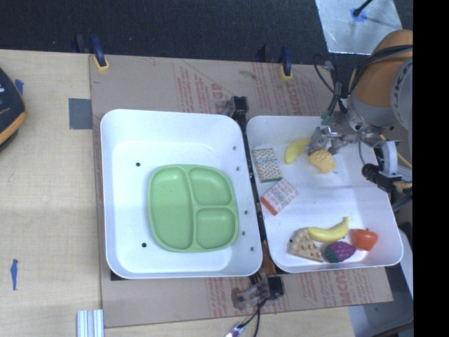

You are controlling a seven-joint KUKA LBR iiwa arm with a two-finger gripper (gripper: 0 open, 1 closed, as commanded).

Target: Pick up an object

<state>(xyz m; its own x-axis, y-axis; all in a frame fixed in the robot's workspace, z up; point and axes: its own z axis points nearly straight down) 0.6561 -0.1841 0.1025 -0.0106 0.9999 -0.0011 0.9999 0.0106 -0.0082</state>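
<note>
The yellow corn piece [323, 161] lay just under the gripper [327, 140] at upper right, finger state unclear; the approach seemingly needed a closing grasp next.

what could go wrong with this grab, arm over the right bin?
1. The gripper sits between a yellow corn-like piece and a yellow wedge; it may nudge one while reaching for the other.
2. Both lie near the right bin back wall, so a shove could pin them against it.
</note>
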